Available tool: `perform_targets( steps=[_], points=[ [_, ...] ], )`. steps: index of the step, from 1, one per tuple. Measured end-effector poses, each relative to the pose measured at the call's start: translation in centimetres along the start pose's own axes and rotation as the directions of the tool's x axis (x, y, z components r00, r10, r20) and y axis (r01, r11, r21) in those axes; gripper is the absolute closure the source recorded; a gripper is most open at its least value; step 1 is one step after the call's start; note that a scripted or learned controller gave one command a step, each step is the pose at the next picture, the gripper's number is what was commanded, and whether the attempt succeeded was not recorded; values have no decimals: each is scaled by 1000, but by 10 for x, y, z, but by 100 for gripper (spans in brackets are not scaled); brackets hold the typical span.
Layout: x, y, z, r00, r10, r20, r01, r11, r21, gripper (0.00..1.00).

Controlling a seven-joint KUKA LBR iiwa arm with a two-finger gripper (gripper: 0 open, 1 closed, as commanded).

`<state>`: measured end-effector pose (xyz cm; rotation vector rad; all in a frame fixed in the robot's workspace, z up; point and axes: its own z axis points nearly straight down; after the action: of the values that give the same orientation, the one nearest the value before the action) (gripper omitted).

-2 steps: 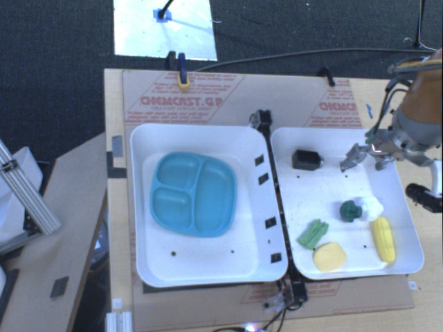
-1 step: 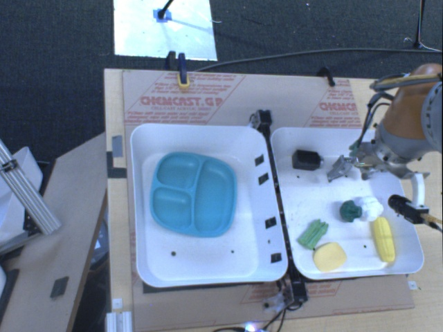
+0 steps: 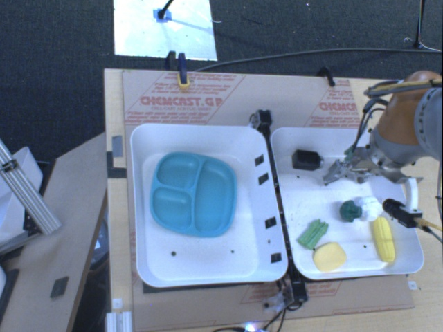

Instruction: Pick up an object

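The nearest candidate is the small black block-shaped object [image 3: 306, 160], lying flat on the floor of the right-hand white bin [image 3: 304, 261], just to the left of the fingers and apart from them. It looks rigid and light, with flat faces — I'd judge it easy to pinch across its short sides, with little risk of crushing or slipping.

The two-finger gripper [image 3: 344, 172] sits low over the bin with its metal fingers splayed apart, and nothing shows between them.

Below the fingers lie a green-and-white round toy [image 3: 357, 209], a yellow corn-like plastic piece [image 3: 383, 239], a pale yellow rounded lump [image 3: 329, 256] and a green ridged soft-looking piece [image 3: 313, 234] — smoother, curved things that may roll out of a pinch.

Well to the left, in the left-hand white bin [image 3: 149, 268], rests a blue divided plastic plate [image 3: 193, 194]. Both bins stand on the counter [image 3: 208, 92].
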<state>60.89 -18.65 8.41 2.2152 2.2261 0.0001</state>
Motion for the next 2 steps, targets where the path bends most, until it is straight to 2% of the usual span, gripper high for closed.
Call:
perform_targets(
  steps=[1, 2],
  points=[
    [0, 1, -12, 1000, -2, 1, 2, 1000, -4, 100],
    [-6, 3, -57, 1000, 1, 1, -1, 1000, -6, 100]
  ],
)
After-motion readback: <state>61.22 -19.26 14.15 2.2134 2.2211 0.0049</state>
